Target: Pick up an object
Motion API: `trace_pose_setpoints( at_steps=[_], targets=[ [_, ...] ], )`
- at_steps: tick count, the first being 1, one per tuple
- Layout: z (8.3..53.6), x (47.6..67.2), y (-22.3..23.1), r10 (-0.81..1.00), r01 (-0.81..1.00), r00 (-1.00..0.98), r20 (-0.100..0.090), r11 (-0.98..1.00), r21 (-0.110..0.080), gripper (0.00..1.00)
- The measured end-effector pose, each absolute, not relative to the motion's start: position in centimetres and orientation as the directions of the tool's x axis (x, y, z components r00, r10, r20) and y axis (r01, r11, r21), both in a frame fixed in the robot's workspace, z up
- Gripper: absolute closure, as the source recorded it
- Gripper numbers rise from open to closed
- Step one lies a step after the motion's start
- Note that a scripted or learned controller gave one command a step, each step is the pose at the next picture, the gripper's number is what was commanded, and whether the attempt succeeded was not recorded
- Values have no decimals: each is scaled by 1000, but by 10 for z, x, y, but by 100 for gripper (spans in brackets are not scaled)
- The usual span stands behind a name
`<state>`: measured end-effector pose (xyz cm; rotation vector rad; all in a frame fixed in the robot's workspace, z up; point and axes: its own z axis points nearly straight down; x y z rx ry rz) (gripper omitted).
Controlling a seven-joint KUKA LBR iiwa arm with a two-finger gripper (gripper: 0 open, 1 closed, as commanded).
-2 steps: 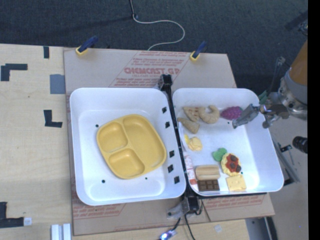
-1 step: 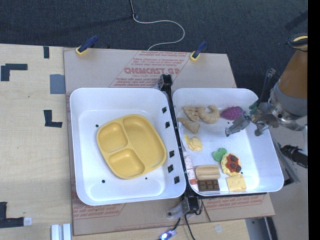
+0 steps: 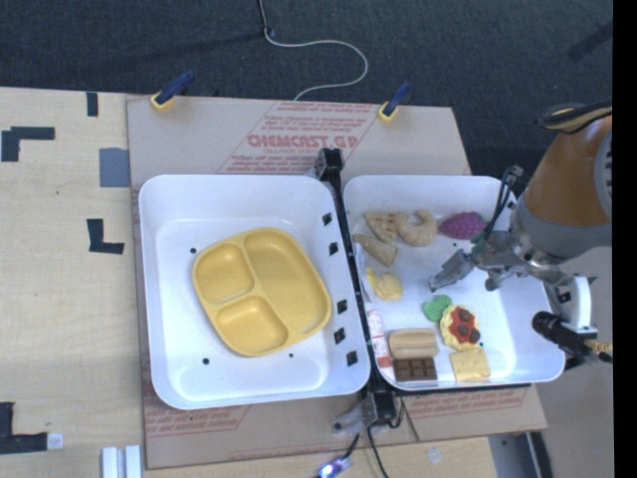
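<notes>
The right bin (image 3: 518, 312) holds several toy foods: a purple piece (image 3: 460, 225), tan pieces (image 3: 400, 229), a pale yellow piece (image 3: 386, 287), a green piece (image 3: 436, 309), a pizza slice (image 3: 461, 327), a brown bun (image 3: 412, 344), a chocolate bar (image 3: 415, 368) and a yellow cracker (image 3: 470, 364). My gripper (image 3: 469, 276) hangs over the middle of this bin, just above the green piece and below the purple one. Its fingers are spread open with nothing between them.
The left bin (image 3: 169, 217) holds a yellow three-compartment plate (image 3: 261, 289). The arm's grey body and orange band (image 3: 572, 182) lean in over the right bin's right wall. A divider with black clips (image 3: 343, 267) separates the bins.
</notes>
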<state>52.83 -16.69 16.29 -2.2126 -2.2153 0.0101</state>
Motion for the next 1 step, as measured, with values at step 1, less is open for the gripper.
trace_pose_setpoints(
  at_steps=[1],
  targets=[
    [111, 522, -173, 1000, 1000, -1, 3, 1, -11, 0]
  ],
)
